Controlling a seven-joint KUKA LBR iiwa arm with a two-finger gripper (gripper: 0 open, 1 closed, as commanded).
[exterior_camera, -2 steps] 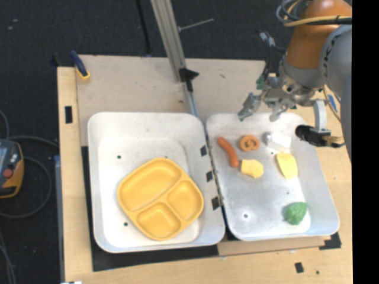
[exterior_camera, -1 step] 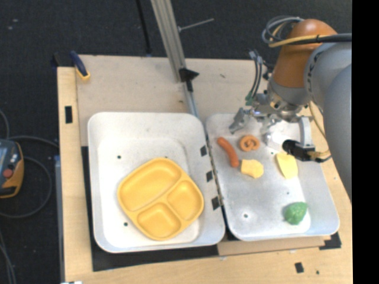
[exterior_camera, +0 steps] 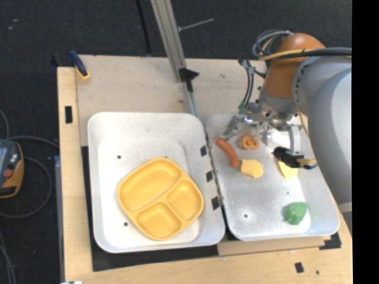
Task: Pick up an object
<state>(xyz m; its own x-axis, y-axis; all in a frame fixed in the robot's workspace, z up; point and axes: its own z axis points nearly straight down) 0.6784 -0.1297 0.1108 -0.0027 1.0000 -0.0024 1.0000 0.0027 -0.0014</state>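
My gripper [exterior_camera: 256, 125] hangs over the back of the right bin [exterior_camera: 260, 218], just above and behind a small orange ring-shaped piece [exterior_camera: 250, 142]. An orange sausage [exterior_camera: 228, 151] lies slantwise to the left of the ring. A pale yellow chunk [exterior_camera: 252, 169] sits in front of the ring. Another yellow piece [exterior_camera: 288, 171] lies nearer the bin's right side, partly covered from above. A green broccoli-like piece [exterior_camera: 295, 212] rests at the front right corner. Nothing shows held in the gripper.
The left bin [exterior_camera: 106, 129] holds a yellow divided plate [exterior_camera: 160, 198]. A metal post [exterior_camera: 169, 31] rises behind the bins. The grey arm [exterior_camera: 331, 117] covers the right bin's far right side.
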